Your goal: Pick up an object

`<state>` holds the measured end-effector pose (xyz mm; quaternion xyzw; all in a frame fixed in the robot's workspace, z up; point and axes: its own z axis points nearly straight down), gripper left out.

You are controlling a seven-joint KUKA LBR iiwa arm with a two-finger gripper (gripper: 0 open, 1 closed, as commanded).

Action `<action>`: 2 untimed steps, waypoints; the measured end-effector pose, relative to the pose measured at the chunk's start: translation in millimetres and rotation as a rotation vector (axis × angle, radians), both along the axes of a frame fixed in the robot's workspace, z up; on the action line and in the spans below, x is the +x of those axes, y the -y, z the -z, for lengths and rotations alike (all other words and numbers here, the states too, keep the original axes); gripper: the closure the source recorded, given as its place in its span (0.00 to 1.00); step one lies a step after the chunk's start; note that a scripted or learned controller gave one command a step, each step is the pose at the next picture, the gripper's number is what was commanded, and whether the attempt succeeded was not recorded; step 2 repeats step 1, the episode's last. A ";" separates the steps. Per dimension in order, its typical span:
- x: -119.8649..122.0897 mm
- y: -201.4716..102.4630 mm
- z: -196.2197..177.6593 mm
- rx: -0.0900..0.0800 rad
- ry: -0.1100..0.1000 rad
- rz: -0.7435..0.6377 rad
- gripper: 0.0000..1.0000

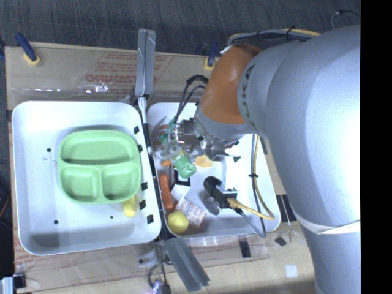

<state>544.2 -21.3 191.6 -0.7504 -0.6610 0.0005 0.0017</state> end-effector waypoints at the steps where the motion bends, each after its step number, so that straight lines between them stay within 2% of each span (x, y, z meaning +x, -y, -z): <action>1: 6.7 -32.9 -7.7 -0.002 -0.001 0.301 1.00; 2: 6.7 -32.9 -7.7 -0.002 -0.001 0.301 1.00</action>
